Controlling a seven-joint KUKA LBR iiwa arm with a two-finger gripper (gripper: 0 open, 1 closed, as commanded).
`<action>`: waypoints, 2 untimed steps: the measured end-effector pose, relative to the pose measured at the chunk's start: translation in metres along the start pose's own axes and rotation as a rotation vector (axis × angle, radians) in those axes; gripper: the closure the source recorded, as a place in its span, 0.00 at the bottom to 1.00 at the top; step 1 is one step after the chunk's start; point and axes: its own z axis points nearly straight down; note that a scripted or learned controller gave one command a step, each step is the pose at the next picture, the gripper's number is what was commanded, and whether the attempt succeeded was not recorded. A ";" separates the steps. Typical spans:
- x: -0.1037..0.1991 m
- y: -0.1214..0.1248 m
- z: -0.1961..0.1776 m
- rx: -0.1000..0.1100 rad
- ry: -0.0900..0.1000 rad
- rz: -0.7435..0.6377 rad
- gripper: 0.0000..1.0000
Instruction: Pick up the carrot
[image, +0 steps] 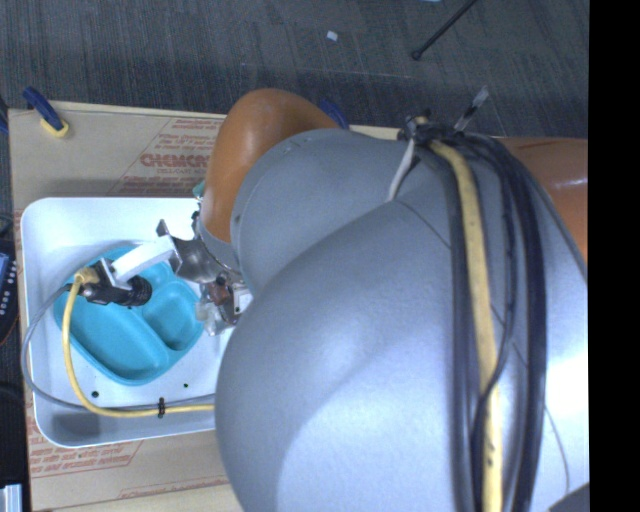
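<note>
My grey arm (400, 330) with its orange band (250, 140) covers most of the view and reaches over the left white bin (40, 230). The gripper (213, 293) hangs at the bin's right side, just beside the right edge of a blue plastic dish (135, 340). Its metal wrist parts and a white bracket (142, 262) sit above the dish. The arm hides the right part of this bin and whatever lies under the gripper.
A yellow cable (75, 370) loops from a black connector (128, 293) over the dish and along the bin's near wall. Brown cardboard (150, 150) lies under the bin. A blue clamp (45, 110) sits at the far left corner.
</note>
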 end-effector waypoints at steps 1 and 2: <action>0.014 0.083 -0.018 0.004 0.000 -0.069 1.00; -0.009 0.180 -0.072 0.005 0.004 -0.044 1.00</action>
